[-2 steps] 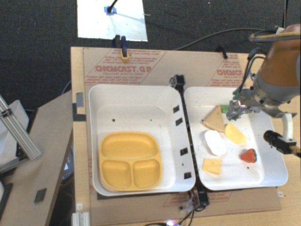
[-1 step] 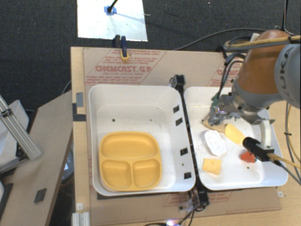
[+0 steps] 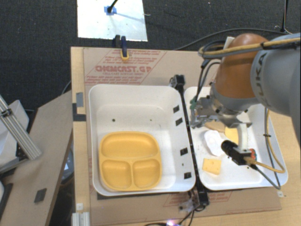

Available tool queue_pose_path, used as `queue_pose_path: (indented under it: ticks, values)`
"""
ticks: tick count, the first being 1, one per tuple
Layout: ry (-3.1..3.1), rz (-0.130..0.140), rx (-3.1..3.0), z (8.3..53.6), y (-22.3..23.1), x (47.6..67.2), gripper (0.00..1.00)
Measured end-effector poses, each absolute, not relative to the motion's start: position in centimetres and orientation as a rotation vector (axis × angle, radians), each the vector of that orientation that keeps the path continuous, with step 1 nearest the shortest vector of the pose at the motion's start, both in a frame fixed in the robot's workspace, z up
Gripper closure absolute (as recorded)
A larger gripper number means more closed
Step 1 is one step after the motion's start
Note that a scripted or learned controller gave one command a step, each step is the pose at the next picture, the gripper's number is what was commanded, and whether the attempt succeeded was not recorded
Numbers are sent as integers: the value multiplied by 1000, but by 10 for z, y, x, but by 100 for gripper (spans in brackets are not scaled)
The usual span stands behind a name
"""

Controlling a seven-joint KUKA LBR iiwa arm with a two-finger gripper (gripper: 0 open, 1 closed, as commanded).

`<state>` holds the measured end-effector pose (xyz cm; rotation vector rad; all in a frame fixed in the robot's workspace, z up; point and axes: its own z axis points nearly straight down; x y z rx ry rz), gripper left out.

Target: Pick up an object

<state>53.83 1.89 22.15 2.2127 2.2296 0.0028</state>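
Camera view: my arm point(image 3: 249, 69) reaches in from the right, wrist low over the right bin point(image 3: 275, 171). My pincer point(image 3: 207, 114) sits at that bin's upper left; whether it is released or clenched, I cannot tell. A yellow cheese block point(image 3: 212, 166) lies near the bin's front, a white object point(image 3: 212, 142) just behind it. The left bin point(image 3: 136, 98) holds a yellow divided tray point(image 3: 130, 160).

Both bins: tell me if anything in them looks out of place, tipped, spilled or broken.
Nothing stands out. The yellow divided tray lies flat and upright in the left bin. In the right bin, a yellow cheese-like block and a white object rest on the floor below the arm, apart from each other. No spill or damage shows.
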Motion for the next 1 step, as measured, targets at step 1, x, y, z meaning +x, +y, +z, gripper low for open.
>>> queue_pose_path:
  ticks: [1]
  values:
    - [2232,2,2212,213,73,536,100]
